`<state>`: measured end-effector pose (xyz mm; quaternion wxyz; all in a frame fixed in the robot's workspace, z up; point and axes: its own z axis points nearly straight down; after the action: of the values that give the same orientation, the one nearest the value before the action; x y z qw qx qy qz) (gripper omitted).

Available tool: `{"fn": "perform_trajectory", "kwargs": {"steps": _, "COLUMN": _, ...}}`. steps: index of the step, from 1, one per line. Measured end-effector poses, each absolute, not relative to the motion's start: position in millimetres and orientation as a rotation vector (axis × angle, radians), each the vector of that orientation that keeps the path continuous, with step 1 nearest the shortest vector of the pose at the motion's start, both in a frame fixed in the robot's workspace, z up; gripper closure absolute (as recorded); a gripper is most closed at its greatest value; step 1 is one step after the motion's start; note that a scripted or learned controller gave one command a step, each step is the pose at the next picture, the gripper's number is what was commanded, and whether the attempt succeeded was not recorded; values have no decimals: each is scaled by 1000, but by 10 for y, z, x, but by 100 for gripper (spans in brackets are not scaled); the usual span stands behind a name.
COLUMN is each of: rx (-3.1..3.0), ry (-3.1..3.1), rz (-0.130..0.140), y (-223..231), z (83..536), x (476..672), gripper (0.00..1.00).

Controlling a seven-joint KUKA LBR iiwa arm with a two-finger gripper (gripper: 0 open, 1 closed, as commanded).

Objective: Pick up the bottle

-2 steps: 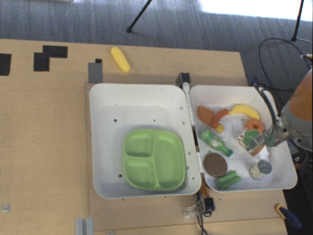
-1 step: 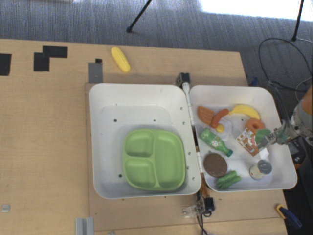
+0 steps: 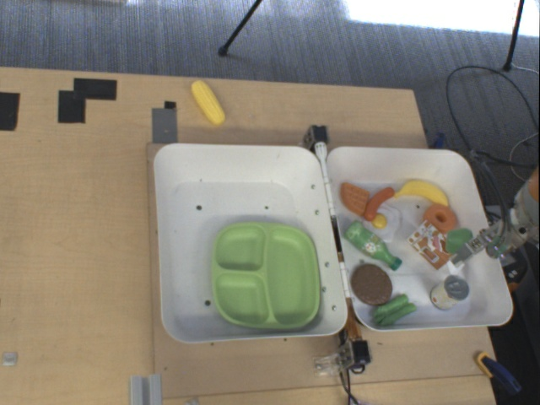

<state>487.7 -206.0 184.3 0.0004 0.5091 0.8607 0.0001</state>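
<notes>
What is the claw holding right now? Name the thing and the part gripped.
Nothing. The claw sits at the right bin's right edge with nothing in it. The green bottle lies untouched toward the bin's left side.

Grey ribbed floor (image 3: 169, 24) along frame top, bright glare upper right. Black stand legs (image 3: 249, 15) cross it. Tan wooden counter (image 3: 76, 226) below.

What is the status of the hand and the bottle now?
Hand at right bin's edge, holding nothing. Bottle lying in right bin, untouched. Brown disc, hot dog close by.
</notes>
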Motion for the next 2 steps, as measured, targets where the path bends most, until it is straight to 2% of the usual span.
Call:
{"fn": "perform_trajectory", "kwargs": {"steps": 1, "rx": 1845, "ry": 2540, "rz": 2, "y": -1566, "z": 2362, "x": 4884, "gripper": 100}}
{"fn": "perform_trajectory", "kwargs": {"steps": 2, "rx": 1528, "ry": 2744, "rz": 1, "y": -1438, "z": 1987, "x": 4879, "gripper": 100}}
